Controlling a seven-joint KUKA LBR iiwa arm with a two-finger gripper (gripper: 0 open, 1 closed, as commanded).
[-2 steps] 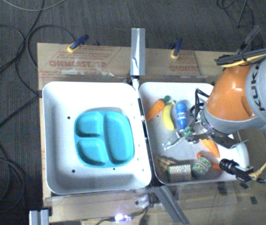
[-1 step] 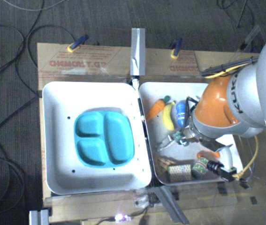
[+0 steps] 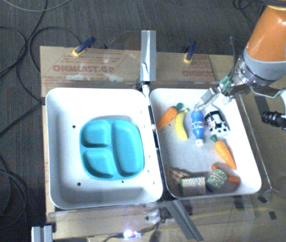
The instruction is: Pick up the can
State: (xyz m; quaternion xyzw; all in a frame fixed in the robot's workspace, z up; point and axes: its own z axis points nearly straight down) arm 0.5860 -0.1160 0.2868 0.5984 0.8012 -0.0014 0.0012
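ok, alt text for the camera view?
The gripper hovers over the right bin, above a blue bottle, with carrots, a banana and a can nearby. The left bin holds a blue divided tray.

Faint mirrored lettering on cardboard (image 3: 84, 67), unreadable.

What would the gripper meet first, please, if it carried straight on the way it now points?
Most likely the blue plastic bottle: the gripper slants down-left toward the bottle's top end in the right white bin. Depth is unclear from this single view, so it might pass just above it.
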